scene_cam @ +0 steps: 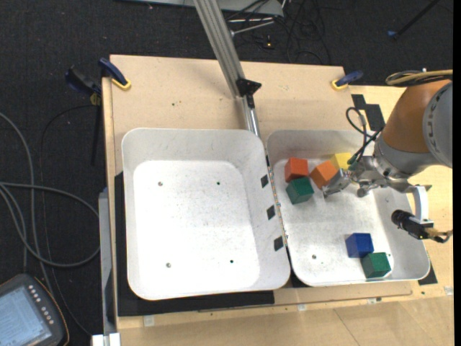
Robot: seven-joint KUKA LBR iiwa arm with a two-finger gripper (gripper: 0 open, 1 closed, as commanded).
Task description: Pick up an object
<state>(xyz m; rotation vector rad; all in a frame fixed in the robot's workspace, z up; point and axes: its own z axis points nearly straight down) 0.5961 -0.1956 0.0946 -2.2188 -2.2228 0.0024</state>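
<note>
End effector [338, 184] sat low in the right bin [338, 262], tips against the orange block [323, 171]; grip state could not be told. Red block [296, 168] and green block [300, 190] lay just beside it; blue block [359, 244] well apart.

Arm [421, 128] over right bin [403, 269] w/ coloured blocks [299, 189]; left bin [137, 150] beside.
</note>
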